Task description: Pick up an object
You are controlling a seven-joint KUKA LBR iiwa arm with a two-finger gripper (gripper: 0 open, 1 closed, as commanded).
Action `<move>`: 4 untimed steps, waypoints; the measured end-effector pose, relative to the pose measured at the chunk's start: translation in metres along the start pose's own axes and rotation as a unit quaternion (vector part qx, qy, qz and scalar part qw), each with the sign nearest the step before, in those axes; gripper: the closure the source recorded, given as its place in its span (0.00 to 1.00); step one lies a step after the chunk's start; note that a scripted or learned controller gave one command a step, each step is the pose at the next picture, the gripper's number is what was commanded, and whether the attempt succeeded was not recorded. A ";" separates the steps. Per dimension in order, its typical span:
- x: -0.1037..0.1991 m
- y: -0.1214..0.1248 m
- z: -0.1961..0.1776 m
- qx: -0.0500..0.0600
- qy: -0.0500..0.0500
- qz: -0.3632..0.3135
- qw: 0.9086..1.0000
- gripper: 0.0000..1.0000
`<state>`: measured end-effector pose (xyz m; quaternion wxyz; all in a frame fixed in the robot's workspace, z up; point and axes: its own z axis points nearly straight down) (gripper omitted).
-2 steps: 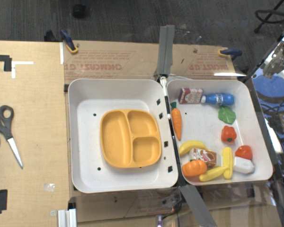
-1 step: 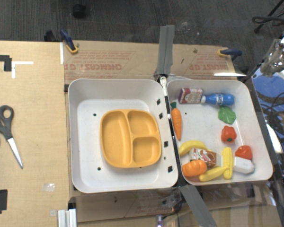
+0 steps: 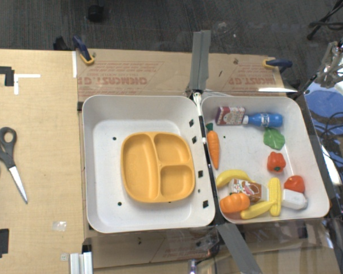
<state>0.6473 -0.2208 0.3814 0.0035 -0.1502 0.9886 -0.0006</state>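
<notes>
At the right edge of the view we saw a pale grey, shiny metallic piece, cut off by the frame. It was too small and too blurred for us to tell whether it belonged to the grey arm. It stood outside the shallow white right-hand bin, beyond that bin's far right corner, reaching over neither bin.

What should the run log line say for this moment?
left bin: yellow divided plate | right bin: toy foods, carrot by divider, blue bottle at back | nothing lifted
</notes>
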 end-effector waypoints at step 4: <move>-0.015 0.004 -0.022 -0.004 -0.001 -0.660 0.752 1.00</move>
